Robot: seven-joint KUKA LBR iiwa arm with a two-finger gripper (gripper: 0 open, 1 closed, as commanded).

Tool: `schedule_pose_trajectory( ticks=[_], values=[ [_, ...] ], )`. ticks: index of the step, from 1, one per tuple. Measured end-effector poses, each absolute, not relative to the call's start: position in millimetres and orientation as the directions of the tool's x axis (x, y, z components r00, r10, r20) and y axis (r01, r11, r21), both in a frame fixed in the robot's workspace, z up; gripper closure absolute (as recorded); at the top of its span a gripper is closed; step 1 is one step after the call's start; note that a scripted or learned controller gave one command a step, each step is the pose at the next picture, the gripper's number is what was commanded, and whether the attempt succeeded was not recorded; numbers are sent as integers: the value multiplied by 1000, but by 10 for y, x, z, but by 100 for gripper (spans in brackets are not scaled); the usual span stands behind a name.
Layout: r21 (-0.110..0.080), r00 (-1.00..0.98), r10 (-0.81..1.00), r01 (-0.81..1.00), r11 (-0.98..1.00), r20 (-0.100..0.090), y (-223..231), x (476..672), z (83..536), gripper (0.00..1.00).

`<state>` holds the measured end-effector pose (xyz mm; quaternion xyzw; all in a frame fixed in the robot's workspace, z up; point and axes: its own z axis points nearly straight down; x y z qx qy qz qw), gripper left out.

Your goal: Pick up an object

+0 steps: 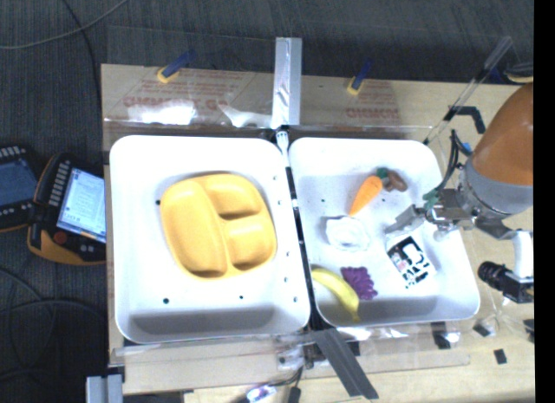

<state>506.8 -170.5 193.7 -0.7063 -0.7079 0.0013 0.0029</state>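
The right bin [434, 160] holds an orange toy carrot [366, 193] with a small brown piece [395, 181] at its top end. Below them lie a white lump [347, 233], a purple bunch of grapes [361, 282], a yellow banana [336, 290] and a black-and-white patterned item [409, 261]. My gripper [431, 212] hangs over the right side of this bin, above the patterned item and to the right of the carrot. Nothing shows in its grasp.
A yellow divided plate [220, 223] lies in the left bin [139, 163]. A metal divider [286, 89] runs between the bins at the back. A handheld pendant [69, 211] sits off the bench to the left. Cables and fittings [503, 280] crowd the right edge.
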Motion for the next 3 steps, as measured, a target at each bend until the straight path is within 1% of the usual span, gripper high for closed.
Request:
schedule_pose_trajectory(
  ticks=[1, 2, 3],
  values=[
    [-3, -126, 992, 992, 126, 2, -1995, 4840, 965, 0],
    [-6, -126, 992, 992, 126, 7, -1991, 4847, 1023, 100],
    [-6, 261, 965, 965, -261, -4, -1340, 5596, 1985, 100]
  ],
)
